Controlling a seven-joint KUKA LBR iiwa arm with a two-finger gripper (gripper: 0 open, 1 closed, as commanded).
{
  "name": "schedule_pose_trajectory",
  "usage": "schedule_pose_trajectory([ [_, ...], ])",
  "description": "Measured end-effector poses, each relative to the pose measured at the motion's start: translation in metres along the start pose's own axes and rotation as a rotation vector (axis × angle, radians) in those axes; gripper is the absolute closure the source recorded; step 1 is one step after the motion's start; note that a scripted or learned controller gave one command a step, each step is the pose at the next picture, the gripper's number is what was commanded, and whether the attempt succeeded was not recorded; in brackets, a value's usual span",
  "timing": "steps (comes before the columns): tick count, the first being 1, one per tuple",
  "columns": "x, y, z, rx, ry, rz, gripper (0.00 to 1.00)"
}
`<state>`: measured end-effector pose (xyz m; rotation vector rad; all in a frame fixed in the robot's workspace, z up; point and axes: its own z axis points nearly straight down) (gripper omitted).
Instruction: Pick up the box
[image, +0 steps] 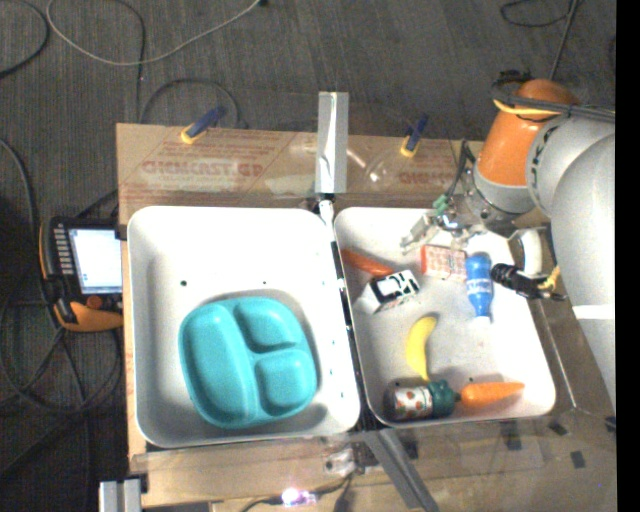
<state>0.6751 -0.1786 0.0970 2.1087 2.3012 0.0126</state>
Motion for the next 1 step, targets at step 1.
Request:
schedule_pose_trajectory([
  [1,-0.0005,-0.0052,0.0085,0.015,0.004,-0.100,0.00],
])
